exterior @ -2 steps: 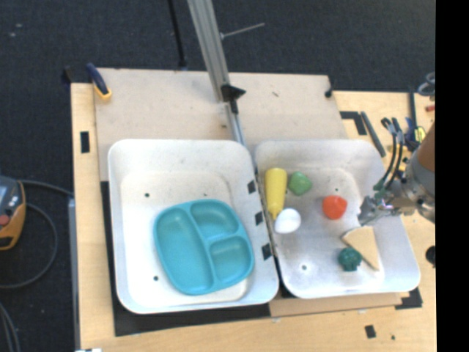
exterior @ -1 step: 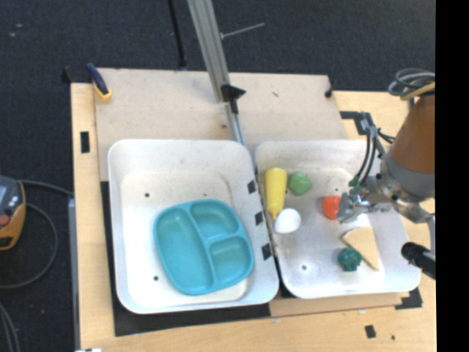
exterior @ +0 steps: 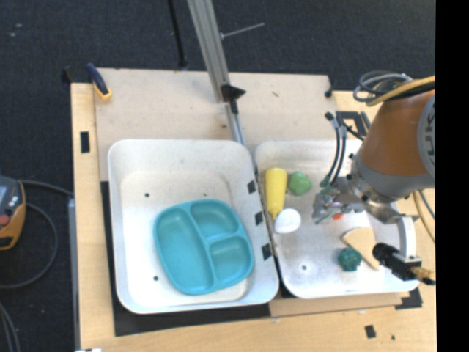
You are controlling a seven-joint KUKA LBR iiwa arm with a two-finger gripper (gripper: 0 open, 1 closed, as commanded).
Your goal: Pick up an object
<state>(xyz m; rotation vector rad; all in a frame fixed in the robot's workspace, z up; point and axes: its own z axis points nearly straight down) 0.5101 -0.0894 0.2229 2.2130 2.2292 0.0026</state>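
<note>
The right bin (exterior: pixel 308 277) holds a yellow cylinder (exterior: pixel 275 188) along its left wall, a green ball (exterior: pixel 299 182) beside it, a white ball (exterior: pixel 287 220) just below the cylinder, a dark green lump (exterior: pixel 349 259) near the front, and a tan wedge (exterior: pixel 360 239) partly under the arm. My gripper (exterior: pixel 327 204) hangs over the middle of this bin, right of the white ball and below the green ball. Nothing shows between its fingers, and whether they stand apart is hidden.
The left bin (exterior: pixel 132 174) carries a turquoise divided plate (exterior: pixel 203 245). A slanted aluminium rail (exterior: pixel 212 53) runs from the back down to the gap between the bins. The arm's orange band (exterior: pixel 396 134) covers the right bin's far right side.
</note>
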